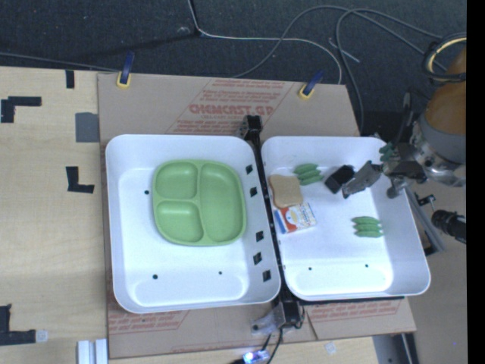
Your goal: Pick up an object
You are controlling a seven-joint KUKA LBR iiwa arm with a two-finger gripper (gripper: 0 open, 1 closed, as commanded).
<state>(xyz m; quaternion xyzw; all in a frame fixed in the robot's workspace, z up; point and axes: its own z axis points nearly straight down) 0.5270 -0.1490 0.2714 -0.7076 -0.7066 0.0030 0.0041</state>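
In the right bin point(402, 275) lie a tan slice of bread point(286, 189), a red and white packet point(297, 218), a green pea pod point(308, 173) near the back and a second green pod point(367, 227) toward the right. My gripper point(350, 180) reaches in from the right and hovers over the bin's upper middle, between the two pods. Its fingers point(339, 177) stand apart, open, with nothing between them. The orange-banded wrist point(447, 116) sits past the bin's right wall.
The left bin point(129, 226) holds a green divided plate point(199, 202). Black clips point(256, 196) run along the seam between the bins. Cables point(318, 29) trail across the dark floor behind the bench.
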